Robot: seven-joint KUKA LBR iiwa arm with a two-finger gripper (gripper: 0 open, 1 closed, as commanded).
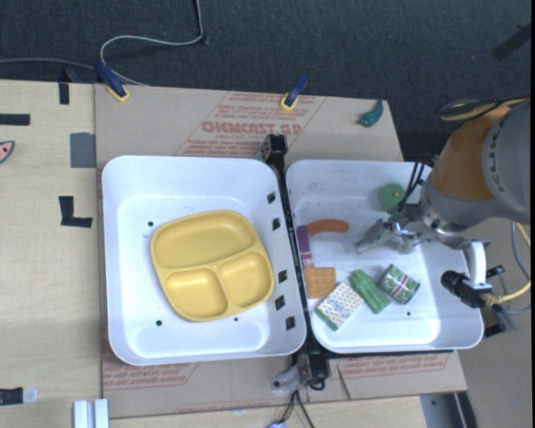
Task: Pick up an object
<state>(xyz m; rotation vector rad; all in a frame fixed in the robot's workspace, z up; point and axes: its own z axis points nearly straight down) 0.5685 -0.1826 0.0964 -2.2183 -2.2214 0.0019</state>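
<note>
Two white bins side by side, a grey arm reaching in from the right.

Left bin (125,266) holds a yellow divided tray (212,264). Over the right bin (446,324), the gripper (374,236) hangs with fingers parted, holding nothing, above a green can (398,284), green block (369,291), patterned packet (339,306) and sausage (327,227).

- Dark blue-grey carpet floor (339,25) across the top, crossed by a thin black cable (152,38).
- Pale wooden bench (27,266) at left, marked with black tape pieces (69,212).
- Brown cardboard sheet (241,123) under the bins, held by yellow-and-blue clamps (113,82).
</note>
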